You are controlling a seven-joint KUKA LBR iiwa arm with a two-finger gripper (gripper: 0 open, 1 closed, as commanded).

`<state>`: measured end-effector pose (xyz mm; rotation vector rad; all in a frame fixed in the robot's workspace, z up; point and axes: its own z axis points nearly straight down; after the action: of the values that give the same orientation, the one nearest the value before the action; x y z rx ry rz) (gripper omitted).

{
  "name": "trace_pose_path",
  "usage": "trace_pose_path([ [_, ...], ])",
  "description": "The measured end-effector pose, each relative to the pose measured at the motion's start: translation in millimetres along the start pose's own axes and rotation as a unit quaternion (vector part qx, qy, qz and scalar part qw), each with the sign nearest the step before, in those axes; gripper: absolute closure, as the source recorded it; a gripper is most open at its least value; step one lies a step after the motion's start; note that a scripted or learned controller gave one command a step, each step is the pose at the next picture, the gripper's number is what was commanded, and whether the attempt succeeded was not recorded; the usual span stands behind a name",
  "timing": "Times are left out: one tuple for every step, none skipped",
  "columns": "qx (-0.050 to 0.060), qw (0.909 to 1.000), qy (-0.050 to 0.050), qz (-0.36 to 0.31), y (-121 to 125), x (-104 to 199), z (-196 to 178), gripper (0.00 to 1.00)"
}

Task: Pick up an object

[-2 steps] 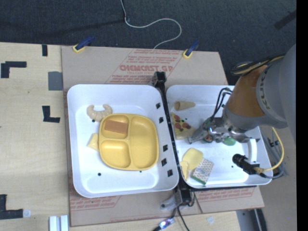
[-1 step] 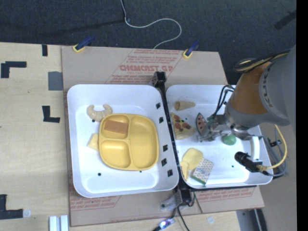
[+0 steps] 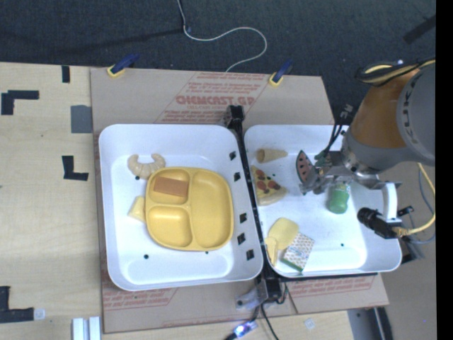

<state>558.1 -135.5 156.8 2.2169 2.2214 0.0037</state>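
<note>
While the grey arm (image 3: 396, 126) reaches in from the right, bent low over the right bin (image 3: 354, 257), gripper (image 3: 316, 178) beside a watermelon slice (image 3: 304, 168), green bottle (image 3: 338, 197) just beside, finger state unclear.

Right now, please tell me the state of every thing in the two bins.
yellow tray: flat in left bin, brown slice in one compartment
croissant: lying loose beside the tray
pizza slice: flat in right bin
green bottle: beside the gripper
</note>
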Motion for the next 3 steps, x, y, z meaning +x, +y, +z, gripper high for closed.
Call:
trace_pose_path([
  [0.000, 1.0000, 0.000, 0.000, 0, -7, -61, 1.00],
  [0.003, 1.0000, 0.001, 0.000, 0, -6, -68, 1.00],
  [0.002, 1.0000, 0.001, -0.002, 39, 29, -57, 1.00],
])
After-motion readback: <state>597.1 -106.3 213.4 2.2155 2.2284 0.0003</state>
